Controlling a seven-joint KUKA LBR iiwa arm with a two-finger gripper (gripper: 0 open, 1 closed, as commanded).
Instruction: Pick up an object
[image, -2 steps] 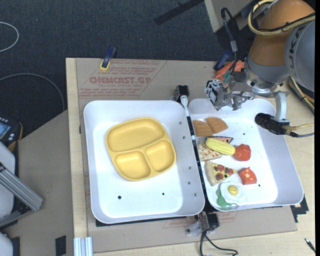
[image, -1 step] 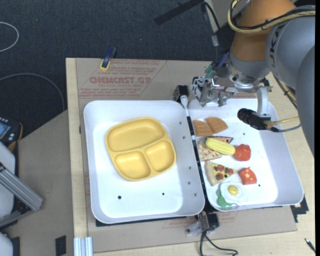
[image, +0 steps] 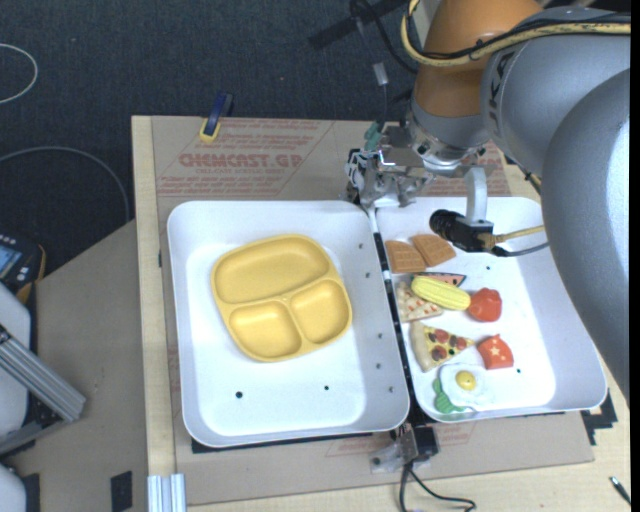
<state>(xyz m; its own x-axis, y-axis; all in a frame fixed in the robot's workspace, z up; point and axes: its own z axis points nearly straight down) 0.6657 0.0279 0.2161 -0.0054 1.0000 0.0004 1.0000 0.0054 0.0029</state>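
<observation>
Grey robot arm (image: 565, 110) with an orange band (image: 455, 45) enters from the upper right of the frame. Tool (image: 380, 188) sits at the top centre, over the far end of the seam where the two bins meet, above the bins' upper rims. Cannot tell if the tool is spread or pressed together; metal parts are too small and cluttered. Nothing visibly held in it.

Left shallow white plastic bin (image: 200, 385): holds one yellow three-compartment plastic plate (image: 282, 296), lying flat, roughly centred, slightly toward the upper part of the bin.

Right shallow white plastic bin (image: 545, 310): toy food pieces are grouped along its left side, below the tool.
- Two flat brown cracker-like pieces (image: 418, 252) lie side by side and touching, nearest the tool.
- Yellow corn cob (image: 440, 293) is below them, lying across a pizza wedge (image: 412, 303).
- Round red tomato-like piece (image: 484, 304) is just right of the corn tip.
- Second pizza slice with red toppings (image: 440, 343) is lower down.
- Red strawberry-like piece (image: 496, 351) is just to its right.
- White fried egg with yellow yolk (image: 463, 382) is at the bottom of the group, with a small green piece (image: 446, 404) touching its lower left edge.

Brown board bench (image: 250, 158) with red lettering lies under the bins. Small blue and yellow clip (image: 213, 118) sits on its upper left edge.
</observation>
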